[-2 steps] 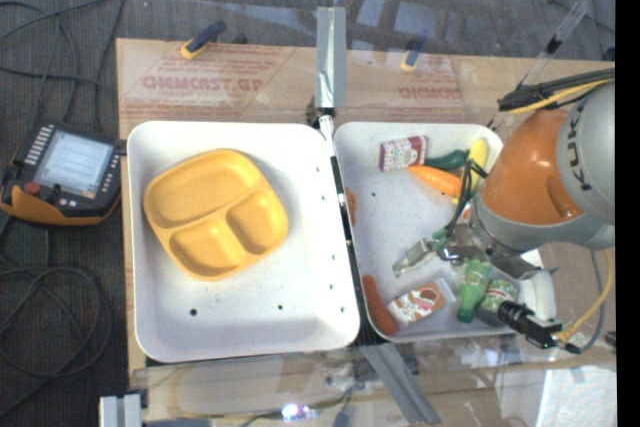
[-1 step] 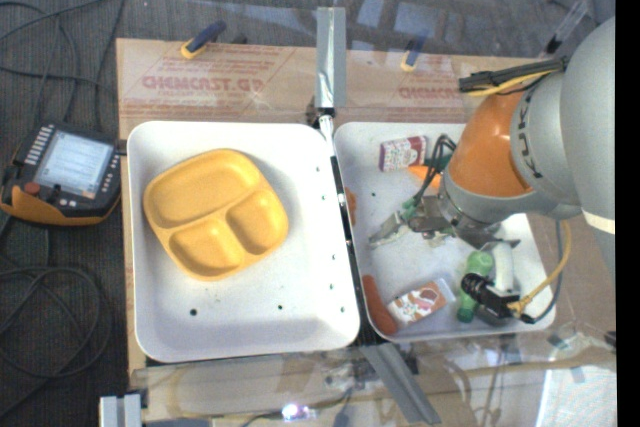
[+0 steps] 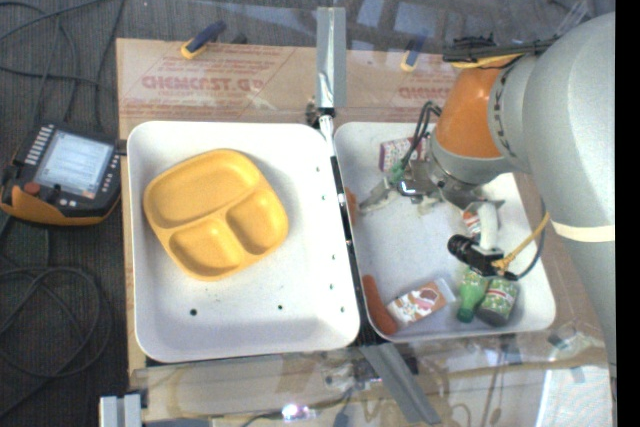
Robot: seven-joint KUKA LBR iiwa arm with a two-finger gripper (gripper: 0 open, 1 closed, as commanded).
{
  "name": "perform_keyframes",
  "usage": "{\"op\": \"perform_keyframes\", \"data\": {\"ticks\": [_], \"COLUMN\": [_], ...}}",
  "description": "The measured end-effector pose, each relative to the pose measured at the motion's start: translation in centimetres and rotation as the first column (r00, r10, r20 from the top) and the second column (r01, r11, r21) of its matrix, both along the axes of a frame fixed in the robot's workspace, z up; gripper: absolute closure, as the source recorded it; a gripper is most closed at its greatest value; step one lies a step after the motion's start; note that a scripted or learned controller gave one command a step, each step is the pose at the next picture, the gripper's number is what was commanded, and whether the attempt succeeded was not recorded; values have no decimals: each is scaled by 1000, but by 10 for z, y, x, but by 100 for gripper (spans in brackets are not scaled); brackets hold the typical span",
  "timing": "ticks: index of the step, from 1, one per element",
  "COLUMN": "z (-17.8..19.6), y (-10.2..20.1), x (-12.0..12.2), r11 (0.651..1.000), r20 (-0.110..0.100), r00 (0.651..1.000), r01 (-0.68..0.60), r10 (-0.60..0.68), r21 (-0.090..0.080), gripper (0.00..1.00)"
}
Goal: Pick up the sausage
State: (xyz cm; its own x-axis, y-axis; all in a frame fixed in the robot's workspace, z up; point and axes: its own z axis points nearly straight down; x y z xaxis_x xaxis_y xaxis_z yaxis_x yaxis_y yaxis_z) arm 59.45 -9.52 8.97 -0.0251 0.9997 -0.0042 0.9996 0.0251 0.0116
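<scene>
While the grey arm (image 3: 560,115) reaches into the right bin (image 3: 540,310) from the right, its pincer (image 3: 400,183) hangs low near that bin's upper left, and whether it is apart or together I cannot tell. The sausage (image 3: 376,304) lies against the right bin's lower left wall, just beside a small red packet (image 3: 420,303), well apart from the pincer. In the left bin (image 3: 160,325) sits 1 yellow tray (image 3: 215,212) with 3 compartments.

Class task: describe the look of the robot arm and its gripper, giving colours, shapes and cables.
The arm is bulky, rounded and pale grey, with an orange band above the wrist. Dark cables loop beside the band. The gripper is a small dark and metallic unit.
</scene>
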Motion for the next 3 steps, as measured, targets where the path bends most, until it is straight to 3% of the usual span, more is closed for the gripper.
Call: {"op": "perform_keyframes", "data": {"ticks": [1,2,3], "z": [10,9,0], "y": [0,0,-11], "x": [0,0,-13], "r11": [1000,1000,1000], "r20": [1,1,1], "r00": [1000,1000,1000], "r01": [-1,0,3], "r10": [1,0,-3], "r21": [-1,-1,0], "gripper": [100,0,0]}}
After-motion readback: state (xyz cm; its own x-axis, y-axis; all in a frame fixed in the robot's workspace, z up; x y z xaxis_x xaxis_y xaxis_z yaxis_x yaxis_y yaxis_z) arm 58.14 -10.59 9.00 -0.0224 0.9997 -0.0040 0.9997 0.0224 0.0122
